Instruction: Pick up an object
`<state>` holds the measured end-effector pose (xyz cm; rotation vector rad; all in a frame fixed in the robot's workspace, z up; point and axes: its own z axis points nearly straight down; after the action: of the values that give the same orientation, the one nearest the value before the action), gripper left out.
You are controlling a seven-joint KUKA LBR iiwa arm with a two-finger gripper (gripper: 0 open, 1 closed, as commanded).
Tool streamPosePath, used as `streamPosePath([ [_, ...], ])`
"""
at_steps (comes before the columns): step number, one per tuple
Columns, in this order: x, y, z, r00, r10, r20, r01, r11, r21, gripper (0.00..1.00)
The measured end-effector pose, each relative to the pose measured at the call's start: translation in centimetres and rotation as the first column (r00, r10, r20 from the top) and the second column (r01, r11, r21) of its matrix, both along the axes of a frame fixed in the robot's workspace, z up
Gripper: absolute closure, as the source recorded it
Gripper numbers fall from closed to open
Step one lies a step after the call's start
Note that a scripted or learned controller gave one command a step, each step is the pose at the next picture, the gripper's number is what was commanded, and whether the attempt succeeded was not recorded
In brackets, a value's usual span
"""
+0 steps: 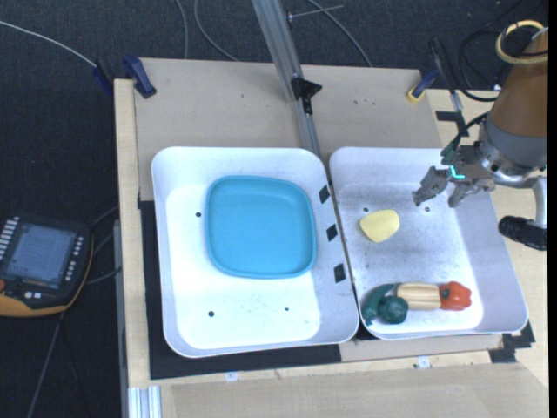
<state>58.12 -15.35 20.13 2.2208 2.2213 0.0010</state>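
On the bench [218, 94], blue plate [260, 226] in left bin [174, 233], lemon [380, 225] in right bin [487, 259], fingers [430, 186] apart.

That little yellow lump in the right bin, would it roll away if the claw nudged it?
Probably a little: the yellow lump looks rounded and smooth, so it may slide or rock. One side seems flatter, which should stop it rolling far.
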Motion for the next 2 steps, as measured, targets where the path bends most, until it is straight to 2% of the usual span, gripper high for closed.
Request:
streamPosePath([
  [1, 0.0, 0.0, 0.0, 1.000, 0.000, 0.000, 0.000, 1.000, 0.000, 0.00],
  [2, -0.3, 0.3, -6.2, 1.000, 0.000, -0.005, 0.000, 1.000, 0.001, 0.00],
])
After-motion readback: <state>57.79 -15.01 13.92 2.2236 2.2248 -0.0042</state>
